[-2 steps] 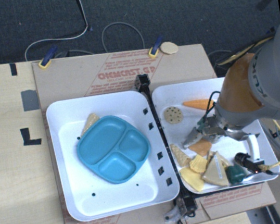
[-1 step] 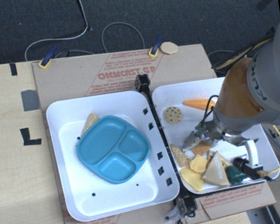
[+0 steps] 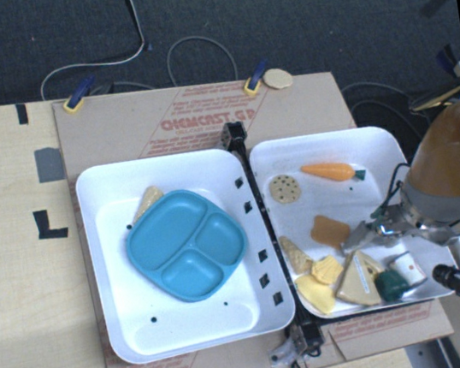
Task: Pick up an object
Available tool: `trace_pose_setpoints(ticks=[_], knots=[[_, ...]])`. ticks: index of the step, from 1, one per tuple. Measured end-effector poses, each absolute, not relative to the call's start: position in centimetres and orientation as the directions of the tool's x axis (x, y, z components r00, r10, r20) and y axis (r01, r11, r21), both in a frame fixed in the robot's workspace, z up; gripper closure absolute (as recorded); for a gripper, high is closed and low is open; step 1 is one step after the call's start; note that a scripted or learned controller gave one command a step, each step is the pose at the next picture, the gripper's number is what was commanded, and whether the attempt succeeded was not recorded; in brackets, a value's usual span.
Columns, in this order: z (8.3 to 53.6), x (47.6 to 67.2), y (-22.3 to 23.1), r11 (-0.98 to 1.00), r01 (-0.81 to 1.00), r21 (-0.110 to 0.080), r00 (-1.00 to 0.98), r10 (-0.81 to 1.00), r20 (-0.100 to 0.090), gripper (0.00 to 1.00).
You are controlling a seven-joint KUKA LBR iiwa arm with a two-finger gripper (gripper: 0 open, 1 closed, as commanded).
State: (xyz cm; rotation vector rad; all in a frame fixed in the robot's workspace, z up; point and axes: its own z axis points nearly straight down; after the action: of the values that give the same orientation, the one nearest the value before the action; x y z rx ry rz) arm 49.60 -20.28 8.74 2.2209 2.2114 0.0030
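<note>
The end effector point(image 3: 361, 238) hovers in the right bin point(image 3: 383, 141) near the brown slice point(image 3: 330, 230); its opening is unclear.

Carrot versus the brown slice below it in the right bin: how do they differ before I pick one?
The carrot is orange, long and tapered, with a green end on the right; the brown slice is flat, blocky and dull brown. The carrot lies crosswise near the bin's far wall, apart from other items; the brown slice sits mid-bin, just left of the hand. Both lie flat on the white floor of the right bin.
</note>
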Motion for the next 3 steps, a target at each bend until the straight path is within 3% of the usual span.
trace_pose_setpoints(ticks=[1, 2, 3], knots=[[8.7, 55.7, -13.7, 0.007, 1.000, 0.007, -0.007, 1.000, -0.003, 0.00], [8.7, 54.7, -12.3, 0.001, 1.000, 0.008, -0.001, 1.000, -0.005, 0.00], [9.7, 54.8, -12.4, 0.000, 1.000, 0.008, 0.001, 1.000, -0.006, 1.00]])
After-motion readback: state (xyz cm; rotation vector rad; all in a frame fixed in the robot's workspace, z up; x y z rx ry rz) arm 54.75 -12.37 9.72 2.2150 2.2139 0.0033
